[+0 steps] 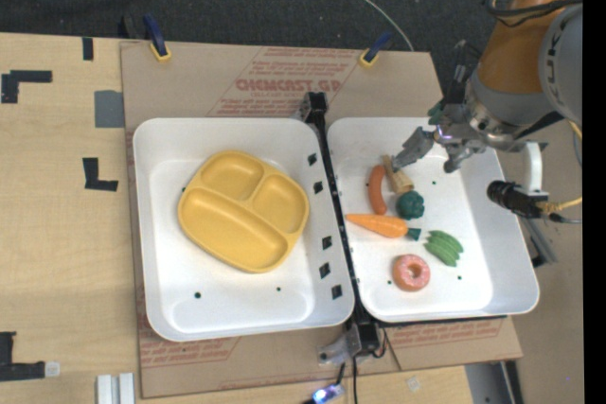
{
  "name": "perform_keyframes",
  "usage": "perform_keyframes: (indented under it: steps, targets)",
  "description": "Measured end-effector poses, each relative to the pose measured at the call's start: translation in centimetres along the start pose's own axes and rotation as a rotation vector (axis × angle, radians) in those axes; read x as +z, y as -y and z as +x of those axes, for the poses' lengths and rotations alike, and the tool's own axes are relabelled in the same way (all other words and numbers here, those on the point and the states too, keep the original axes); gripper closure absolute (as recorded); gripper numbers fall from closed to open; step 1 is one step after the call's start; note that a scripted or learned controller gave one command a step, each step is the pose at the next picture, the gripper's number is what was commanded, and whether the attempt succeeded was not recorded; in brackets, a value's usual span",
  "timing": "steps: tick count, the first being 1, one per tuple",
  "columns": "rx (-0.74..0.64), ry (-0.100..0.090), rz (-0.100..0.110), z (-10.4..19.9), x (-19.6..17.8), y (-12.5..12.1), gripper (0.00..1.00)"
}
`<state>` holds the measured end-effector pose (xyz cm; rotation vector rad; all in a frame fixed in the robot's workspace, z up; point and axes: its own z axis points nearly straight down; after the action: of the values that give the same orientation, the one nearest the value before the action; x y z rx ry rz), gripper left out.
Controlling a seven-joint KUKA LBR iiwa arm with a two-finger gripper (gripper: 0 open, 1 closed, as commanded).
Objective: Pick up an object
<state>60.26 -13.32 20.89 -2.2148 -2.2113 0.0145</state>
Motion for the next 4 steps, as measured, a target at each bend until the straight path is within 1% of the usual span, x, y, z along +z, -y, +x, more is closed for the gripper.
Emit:
perform_keyframes:
  steps: [1,2,3,4]
  targets:
    - [-0.003,0.002,-0.013,0.0,-0.8,-0.3,0.00]
    - [-0.003,0.002,-0.008,1.0,4.8,0.2,0.00]
    - [-0.003,0.002,-0.009,1.6,9.5,-0.2,0.00]
    - [-0.003,0.004,-0.013,1.6,12.6,-0.2,0.00]
